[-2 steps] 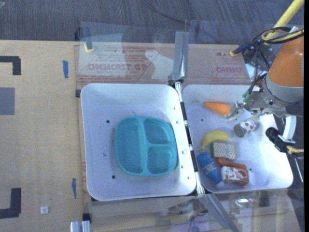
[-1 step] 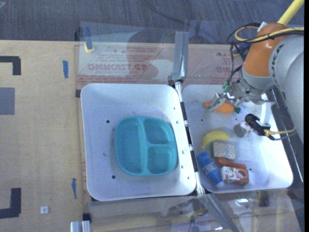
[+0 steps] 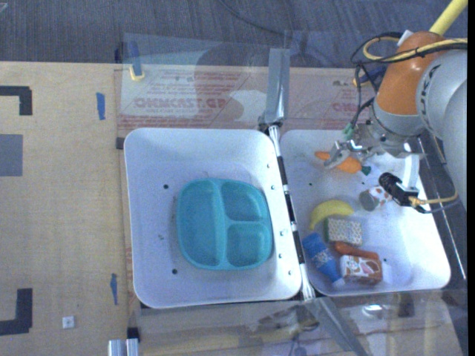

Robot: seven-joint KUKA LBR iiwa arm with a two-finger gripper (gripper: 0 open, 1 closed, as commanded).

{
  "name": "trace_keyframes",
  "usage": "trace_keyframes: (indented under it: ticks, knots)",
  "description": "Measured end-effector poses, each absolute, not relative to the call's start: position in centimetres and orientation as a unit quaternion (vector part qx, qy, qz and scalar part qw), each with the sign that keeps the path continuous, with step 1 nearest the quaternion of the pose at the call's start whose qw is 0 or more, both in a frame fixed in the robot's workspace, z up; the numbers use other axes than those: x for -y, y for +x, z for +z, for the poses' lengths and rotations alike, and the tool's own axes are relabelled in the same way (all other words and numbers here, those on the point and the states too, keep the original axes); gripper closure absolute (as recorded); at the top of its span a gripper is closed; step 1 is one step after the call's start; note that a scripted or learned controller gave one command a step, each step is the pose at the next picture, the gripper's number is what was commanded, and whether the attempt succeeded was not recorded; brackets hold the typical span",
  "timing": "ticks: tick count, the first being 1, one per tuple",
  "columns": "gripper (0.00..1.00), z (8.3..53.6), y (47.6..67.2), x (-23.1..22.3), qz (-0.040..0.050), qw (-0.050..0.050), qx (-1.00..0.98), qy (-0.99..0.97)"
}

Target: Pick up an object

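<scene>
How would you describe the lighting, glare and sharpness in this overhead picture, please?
In the camera view, the light is soft and even; the teal tray casts hardly any shadow on the left bin. A clear panel behind the bins shows pale reflections. The whole frame is slightly soft, so the small items near the pincer and the banana lack fine detail.

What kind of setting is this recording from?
Probably a robotics lab bench for grasping trials: two white bins sit side by side, a teal tray in one, mixed small items like a banana in the other, and an arm reaching in.
</scene>
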State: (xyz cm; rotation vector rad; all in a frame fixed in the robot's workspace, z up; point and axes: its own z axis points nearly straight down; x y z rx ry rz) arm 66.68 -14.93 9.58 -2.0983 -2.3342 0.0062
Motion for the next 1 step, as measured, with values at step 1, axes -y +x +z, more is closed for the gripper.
trace_keyframes:
  ticks: [1]
  knots:
    - [1.0,20.36,66.31,12.61,0.0004,0.0,0.62,-0.785]
